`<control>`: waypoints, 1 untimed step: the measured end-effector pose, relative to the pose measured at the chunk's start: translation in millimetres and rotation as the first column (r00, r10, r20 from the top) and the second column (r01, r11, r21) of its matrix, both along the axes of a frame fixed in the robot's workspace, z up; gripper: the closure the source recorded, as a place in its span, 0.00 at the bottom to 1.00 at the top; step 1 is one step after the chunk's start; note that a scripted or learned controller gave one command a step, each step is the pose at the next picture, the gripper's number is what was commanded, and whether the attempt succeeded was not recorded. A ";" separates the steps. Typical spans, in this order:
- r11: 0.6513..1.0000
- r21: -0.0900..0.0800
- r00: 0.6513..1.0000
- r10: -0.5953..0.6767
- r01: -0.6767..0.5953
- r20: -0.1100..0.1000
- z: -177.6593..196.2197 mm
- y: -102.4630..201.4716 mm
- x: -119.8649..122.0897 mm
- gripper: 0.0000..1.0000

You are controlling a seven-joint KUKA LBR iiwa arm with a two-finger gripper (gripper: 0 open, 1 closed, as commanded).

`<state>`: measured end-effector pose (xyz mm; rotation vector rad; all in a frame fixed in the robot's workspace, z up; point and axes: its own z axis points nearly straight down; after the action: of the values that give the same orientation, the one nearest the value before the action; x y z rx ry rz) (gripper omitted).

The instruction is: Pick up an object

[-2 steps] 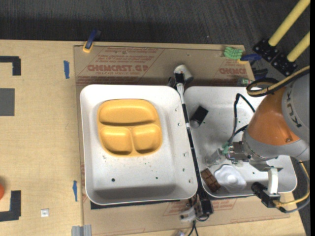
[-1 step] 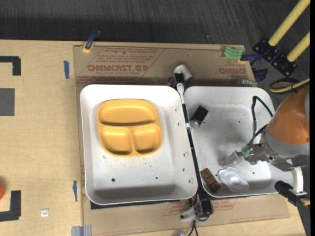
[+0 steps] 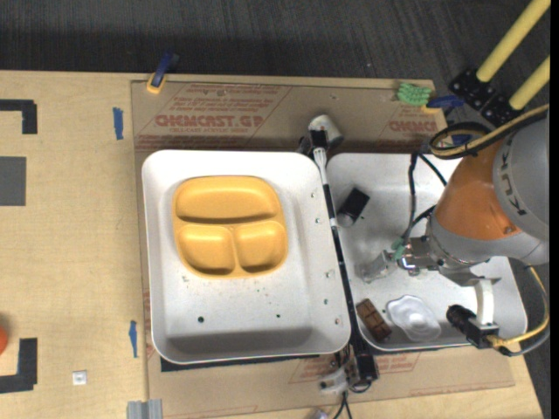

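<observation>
Closest to the camera is the arm [image 3: 489, 208], grey with an orange band, reaching in from the right over the right bin [image 3: 515, 317]. Its pincer [image 3: 377, 267] hangs low in the middle of that bin, pointing left. The tips look small and blurry, so one cannot tell if they are spread or pressed together, and nothing can be seen between them.

Things it could pick lie close by. A small black block [image 3: 354, 203] sits up and to the left of the pincer, near the wall shared with the other bin. A brown bar [image 3: 374, 319] lies down by the near left corner. A clear, crinkly plastic piece [image 3: 414, 315] lies just beside the brown bar, below the pincer. That makes three small things in the right bin, one of each kind.

By the look of it, the arm is at the reaching step, and no thing is lifted yet. The next move likely calls for going down onto one thing, pinching it tight, and then lifting straight up. The clear piece may be slippery and hard to pinch.

Over in the left bin [image 3: 166, 260] rests one yellow tray [image 3: 231, 225] with three hollows. There are two white bins in all, side by side on the tabletop [image 3: 70, 234].
</observation>
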<state>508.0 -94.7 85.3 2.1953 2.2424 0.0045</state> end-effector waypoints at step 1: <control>1.000 0.001 1.000 0.002 -0.002 0.001 10.1 0.7 0.7 1.00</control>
<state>508.7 -94.0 95.4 2.1930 2.2439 0.0067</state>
